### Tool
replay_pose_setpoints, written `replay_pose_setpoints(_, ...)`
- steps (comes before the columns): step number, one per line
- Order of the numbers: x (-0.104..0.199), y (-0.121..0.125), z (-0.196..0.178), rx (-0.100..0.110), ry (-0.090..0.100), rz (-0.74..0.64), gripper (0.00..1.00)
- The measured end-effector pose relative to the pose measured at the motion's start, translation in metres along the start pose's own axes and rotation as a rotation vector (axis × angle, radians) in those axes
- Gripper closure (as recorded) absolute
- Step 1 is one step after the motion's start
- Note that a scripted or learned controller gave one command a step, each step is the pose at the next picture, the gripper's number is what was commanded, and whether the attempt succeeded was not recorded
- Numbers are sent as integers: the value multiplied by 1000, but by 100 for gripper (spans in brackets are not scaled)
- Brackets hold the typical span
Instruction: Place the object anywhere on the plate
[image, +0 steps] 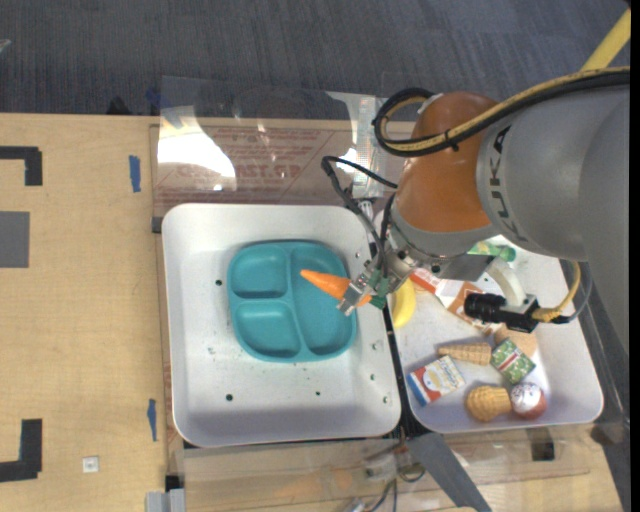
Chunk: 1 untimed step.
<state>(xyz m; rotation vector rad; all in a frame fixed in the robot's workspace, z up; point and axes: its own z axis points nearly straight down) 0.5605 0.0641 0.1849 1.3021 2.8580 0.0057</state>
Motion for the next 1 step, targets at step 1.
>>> replay_pose_setpoints(1,-3,-2,0,2,-2,6,0)
